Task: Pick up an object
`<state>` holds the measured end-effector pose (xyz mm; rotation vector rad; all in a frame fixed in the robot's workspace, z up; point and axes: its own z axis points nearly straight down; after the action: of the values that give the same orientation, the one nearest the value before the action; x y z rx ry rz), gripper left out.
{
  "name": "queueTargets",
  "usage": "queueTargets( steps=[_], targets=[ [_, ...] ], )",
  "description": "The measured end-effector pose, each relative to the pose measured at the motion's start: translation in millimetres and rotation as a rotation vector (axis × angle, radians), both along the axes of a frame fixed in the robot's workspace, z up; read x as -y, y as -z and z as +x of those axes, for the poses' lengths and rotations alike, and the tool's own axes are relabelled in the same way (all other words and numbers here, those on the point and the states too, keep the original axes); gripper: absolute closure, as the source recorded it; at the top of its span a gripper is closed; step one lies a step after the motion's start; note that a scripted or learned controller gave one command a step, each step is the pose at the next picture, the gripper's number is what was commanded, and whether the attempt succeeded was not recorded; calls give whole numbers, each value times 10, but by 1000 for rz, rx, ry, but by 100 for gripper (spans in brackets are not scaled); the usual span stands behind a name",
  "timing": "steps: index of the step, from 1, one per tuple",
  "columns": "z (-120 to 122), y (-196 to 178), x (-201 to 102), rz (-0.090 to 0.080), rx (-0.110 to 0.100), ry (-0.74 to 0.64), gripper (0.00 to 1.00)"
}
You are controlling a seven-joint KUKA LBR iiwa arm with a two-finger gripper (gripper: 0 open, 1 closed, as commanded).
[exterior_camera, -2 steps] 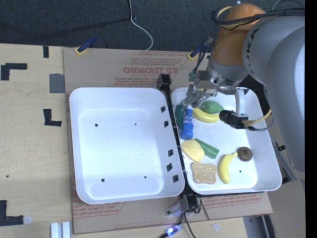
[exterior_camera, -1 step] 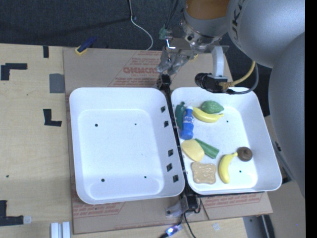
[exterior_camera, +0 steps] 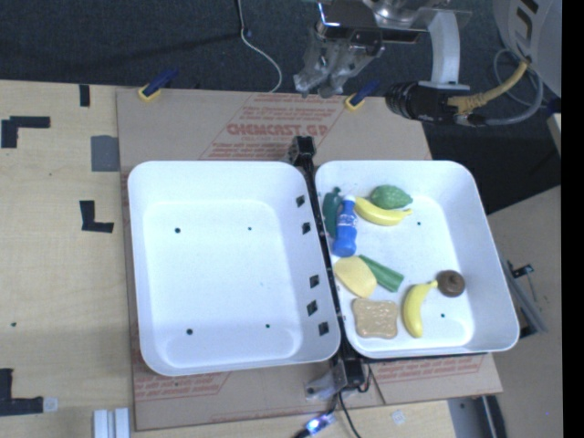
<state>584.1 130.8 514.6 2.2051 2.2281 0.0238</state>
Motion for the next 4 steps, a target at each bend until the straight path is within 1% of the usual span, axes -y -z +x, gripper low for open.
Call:
queueTargets(
  steps=[1, 2, 3, 4],
  targets=[
    [-225, 803, -824, -7, -24, 1, 100],
    [-713, -248, -918, 0, -7, 3, 100],
    [-1032, 1054, -1028, -13, -31, 7, 100],
    [-1005, -280, -1025, 0, -4, 7, 100]
  ],
)
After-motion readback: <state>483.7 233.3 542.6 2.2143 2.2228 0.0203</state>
